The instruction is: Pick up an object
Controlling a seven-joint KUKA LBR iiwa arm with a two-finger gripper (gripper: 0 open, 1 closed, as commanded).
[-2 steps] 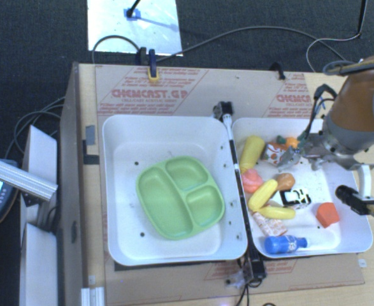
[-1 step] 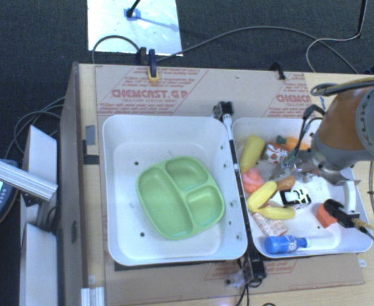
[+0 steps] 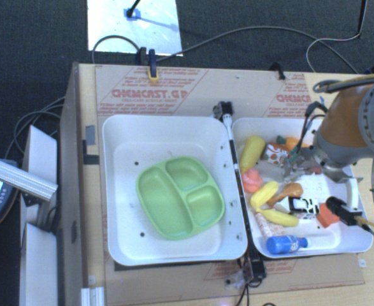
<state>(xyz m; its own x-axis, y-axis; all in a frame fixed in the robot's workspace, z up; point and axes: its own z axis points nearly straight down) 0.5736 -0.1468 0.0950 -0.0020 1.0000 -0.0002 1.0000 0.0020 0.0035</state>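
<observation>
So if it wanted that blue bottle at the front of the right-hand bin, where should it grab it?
Probably across the middle of the blue bottle, coming straight down. It lies on its side along the bin's front wall, so fingers should straddle its narrow width, with bare floor behind it.

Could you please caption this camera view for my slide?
Gripper reaches into the cluttered right bin; a green divided plate lies in the left bin.

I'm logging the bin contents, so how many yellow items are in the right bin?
3. One yellow piece lies upright near the bin's left wall, one lies beside the pink item, and one sits above the blue bottle. The arm may hide others.
</observation>
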